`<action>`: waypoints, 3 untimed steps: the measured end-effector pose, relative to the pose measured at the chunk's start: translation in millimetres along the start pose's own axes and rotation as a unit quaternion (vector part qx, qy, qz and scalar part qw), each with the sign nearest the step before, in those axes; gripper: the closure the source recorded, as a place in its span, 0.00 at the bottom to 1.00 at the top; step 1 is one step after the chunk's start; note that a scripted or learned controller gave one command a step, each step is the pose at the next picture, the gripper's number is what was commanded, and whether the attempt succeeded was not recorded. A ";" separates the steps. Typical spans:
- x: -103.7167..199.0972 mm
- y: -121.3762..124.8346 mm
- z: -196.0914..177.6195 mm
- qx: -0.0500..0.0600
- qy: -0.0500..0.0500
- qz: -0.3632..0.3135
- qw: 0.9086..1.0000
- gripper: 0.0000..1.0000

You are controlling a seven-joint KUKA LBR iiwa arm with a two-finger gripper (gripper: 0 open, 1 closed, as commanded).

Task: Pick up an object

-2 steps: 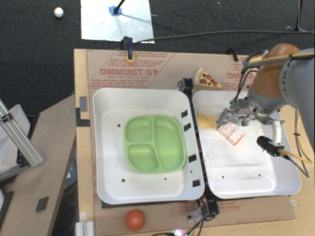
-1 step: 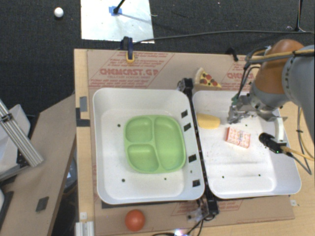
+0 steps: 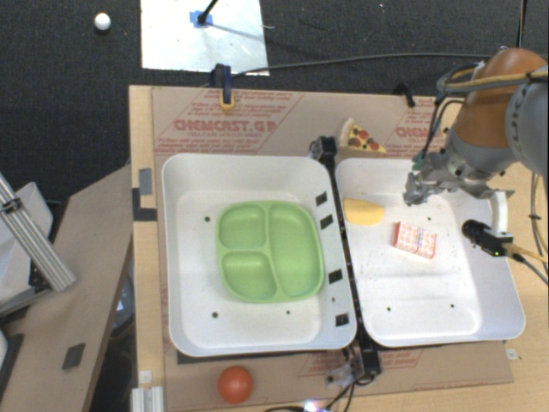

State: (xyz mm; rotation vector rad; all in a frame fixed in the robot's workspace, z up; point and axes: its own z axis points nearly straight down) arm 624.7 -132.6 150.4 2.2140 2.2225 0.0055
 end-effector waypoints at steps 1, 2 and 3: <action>6.6 -2.6 -47.9 0.000 0.000 -0.001 1.000 1.00; 12.0 -0.6 -92.7 0.000 0.000 -0.001 1.000 1.00; 67.3 2.4 -82.1 0.002 0.001 -0.002 1.000 1.00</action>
